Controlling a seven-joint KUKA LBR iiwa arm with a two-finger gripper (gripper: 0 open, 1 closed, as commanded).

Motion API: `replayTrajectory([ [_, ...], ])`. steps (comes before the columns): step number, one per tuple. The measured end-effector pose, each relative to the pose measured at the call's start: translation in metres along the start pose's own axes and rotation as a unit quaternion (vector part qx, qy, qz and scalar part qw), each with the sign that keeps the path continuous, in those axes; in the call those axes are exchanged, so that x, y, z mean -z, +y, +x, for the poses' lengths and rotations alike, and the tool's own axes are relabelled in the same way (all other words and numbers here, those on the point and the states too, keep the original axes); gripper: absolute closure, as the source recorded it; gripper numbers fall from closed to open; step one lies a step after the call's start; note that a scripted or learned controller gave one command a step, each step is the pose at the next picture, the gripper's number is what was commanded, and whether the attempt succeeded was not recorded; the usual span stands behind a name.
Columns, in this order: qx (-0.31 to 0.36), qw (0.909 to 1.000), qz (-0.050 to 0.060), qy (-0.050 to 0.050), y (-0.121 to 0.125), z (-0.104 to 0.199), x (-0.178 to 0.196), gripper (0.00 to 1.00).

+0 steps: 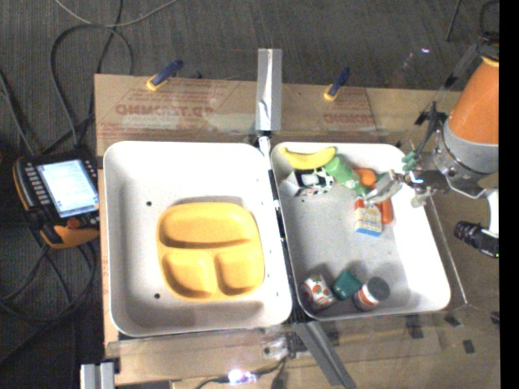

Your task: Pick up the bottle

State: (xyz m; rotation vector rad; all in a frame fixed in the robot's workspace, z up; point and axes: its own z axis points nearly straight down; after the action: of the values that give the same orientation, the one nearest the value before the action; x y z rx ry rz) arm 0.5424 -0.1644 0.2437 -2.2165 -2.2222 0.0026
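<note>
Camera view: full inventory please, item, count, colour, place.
bins: 2, white, side by side on bench
tray: 1, yellow, three compartments, left bin
banana: 1, yellow, right bin, far edge
bottle: 1, green, right bin, beside banana
carton: 1, white and orange, right bin, middle
cans: 2, right bin, near edge
block: 1, dark green, between cans
clamps: 2, blue and yellow, far bench edge
pendant: 1, black, left of bench
arm: 1, grey with orange
gripper: 1, above carton

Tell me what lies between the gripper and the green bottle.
A small orange object lies between the gripper and the green bottle, as seen in the camera view.
</note>
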Motion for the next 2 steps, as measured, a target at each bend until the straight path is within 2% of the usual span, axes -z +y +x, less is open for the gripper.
replayTrajectory([
  [1, 0.028, 0.9996, -0.001, -0.002, 0.043, -0.060, -0.038, 0.00],
  [2, 0.042, 0.9991, -0.007, -0.005, 0.122, -0.046, -0.095, 0.00],
])
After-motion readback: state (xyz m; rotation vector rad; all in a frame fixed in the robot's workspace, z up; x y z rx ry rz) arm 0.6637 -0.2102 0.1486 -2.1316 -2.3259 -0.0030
